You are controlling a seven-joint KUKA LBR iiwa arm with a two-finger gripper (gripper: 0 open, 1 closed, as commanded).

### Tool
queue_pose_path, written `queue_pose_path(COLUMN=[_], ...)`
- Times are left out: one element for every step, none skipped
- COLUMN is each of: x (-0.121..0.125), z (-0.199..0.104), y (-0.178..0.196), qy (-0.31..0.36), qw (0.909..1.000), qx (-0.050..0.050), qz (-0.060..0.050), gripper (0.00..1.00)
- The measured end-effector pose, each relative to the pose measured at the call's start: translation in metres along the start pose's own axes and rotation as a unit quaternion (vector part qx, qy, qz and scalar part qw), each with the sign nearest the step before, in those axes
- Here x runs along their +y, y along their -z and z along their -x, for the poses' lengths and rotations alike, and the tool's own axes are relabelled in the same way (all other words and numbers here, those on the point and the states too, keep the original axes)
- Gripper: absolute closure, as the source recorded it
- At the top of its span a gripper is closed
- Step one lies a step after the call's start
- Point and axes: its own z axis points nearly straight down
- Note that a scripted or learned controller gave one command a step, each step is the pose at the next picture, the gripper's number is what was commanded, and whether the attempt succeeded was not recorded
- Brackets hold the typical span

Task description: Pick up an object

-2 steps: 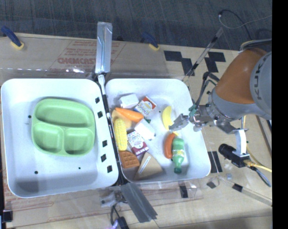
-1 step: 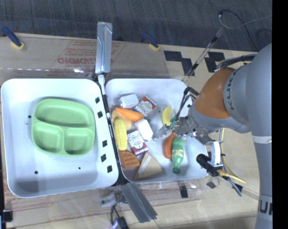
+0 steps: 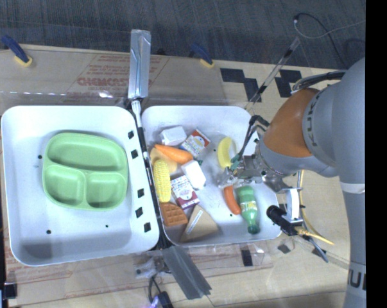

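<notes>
Gripper [image 3: 239,170] low in right bin [image 3: 199,115], finger state cannot be told. Green bottle [image 3: 248,208] lies just beside it, long axis near vertical in frame, cap toward the gripper.

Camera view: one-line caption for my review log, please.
KUKA arm's pincer low over the right bin by the banana and green bottle; green tray in left bin.

Two white bins [image 3: 13,172], one green tray [image 3: 85,170], two carrots [image 3: 172,153], one corn cob [image 3: 162,179].
</notes>
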Motion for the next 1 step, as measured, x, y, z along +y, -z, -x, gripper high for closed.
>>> queue_pose_path(x=[0.0646], z=[-0.0436], y=[0.1106], qy=[-0.074], qw=[0.9973], qx=[0.001], qz=[0.001], gripper=[1.0])
